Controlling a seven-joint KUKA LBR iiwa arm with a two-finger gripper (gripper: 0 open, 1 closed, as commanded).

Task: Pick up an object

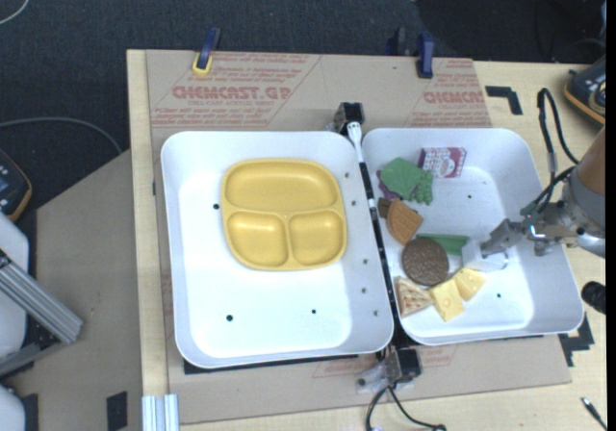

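- We're still at the approach step: our claw (502, 239) hangs in the right white bin (515, 155), can't tell if it's spread or pinched, nothing visibly held.
- Nearest pick looks like the yellow cheese wedge (458, 291), beside the brown round cookie (424, 262); we'd need to drop lower.
- Yellow divided plate (284, 211) sits in the left white bin (192, 256), cardboard-topped table (289, 92), dark carpet around.
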